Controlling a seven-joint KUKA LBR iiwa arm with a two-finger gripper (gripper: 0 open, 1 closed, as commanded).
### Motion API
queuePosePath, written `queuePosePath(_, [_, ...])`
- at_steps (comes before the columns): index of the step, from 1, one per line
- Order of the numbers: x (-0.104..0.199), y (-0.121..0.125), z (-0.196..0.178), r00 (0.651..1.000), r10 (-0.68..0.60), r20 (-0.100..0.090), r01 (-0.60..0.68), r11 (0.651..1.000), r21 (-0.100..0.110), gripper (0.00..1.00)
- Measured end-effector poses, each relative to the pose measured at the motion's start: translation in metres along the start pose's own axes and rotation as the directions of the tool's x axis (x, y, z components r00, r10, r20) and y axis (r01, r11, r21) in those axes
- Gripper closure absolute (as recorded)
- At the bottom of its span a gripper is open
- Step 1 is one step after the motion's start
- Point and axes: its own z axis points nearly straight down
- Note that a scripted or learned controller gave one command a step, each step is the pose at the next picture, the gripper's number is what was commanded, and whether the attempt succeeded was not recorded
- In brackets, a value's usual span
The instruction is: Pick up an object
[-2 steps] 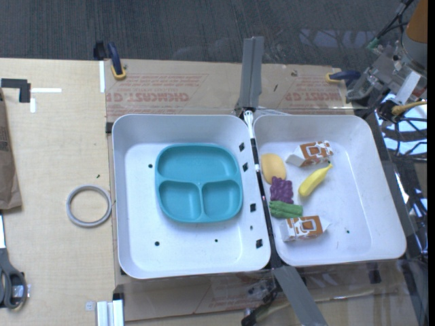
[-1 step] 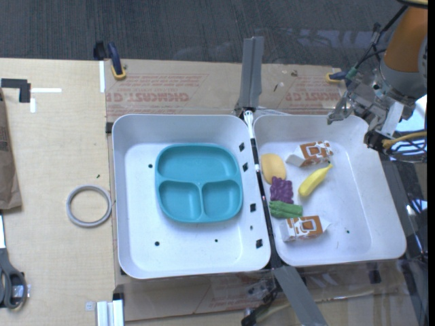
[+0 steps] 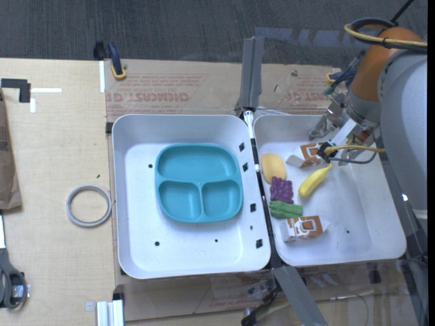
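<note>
While the gripper (image 3: 326,146) hangs low in the right bin (image 3: 367,240), its state cannot be told; it touches a small carton (image 3: 309,153), just beside the banana (image 3: 313,180). Left bin (image 3: 129,202): blue tray (image 3: 200,183).

glossy plastic tray (image 3: 199,182), seemingly cardboard carton (image 3: 303,229)

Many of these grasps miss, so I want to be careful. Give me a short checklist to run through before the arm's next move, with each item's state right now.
1. End effector over the right bin: ok.
2. Object seen between its fingers: cannot tell.
3. Banana close below the end effector: ok.
4. Banana apart from the grapes: ok.
5. Carton lying clear of the arm: ok.
6. Tray alone in the left bin: ok.
</note>
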Motion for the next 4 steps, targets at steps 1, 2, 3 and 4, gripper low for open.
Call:
queuePosePath(1, [-0.008,-0.008,-0.109,0.962,-0.274,0.001,0.274,0.962,-0.001,0.0])
queuePosePath(2, [-0.029,-0.037,-0.157,0.889,-0.459,0.001,0.459,0.889,0.001,0.0])
queuePosePath(3, [-0.03,-0.064,-0.018,0.96,-0.28,-0.004,0.28,0.96,-0.009,0.0])
queuePosePath(4, [-0.056,-0.107,0.012,0.97,-0.243,0.001,0.243,0.97,0.004,0.0])
